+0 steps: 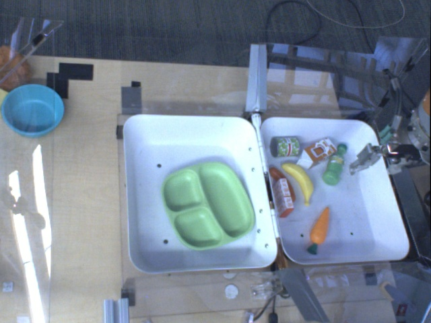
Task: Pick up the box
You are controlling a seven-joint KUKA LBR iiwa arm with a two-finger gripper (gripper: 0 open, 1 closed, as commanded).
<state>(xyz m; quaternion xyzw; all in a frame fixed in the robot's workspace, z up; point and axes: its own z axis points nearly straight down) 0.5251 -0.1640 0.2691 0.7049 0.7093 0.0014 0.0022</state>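
Six items in right bin (377, 237), two of them boxes (318, 152); gripper (367, 159) alongside, fingers' state unclear.

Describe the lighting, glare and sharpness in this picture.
Camera view: even overhead light, soft shadows under the green tray; bright glare streaks on the bench at left; the white bins look nearly washed out; small items like the box are soft, labels unreadable; the gripper looks slightly blurred.

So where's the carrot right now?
The carrot lies in the right bin, toward its front edge, green end nearest the camera, just below the banana and right of the red box.
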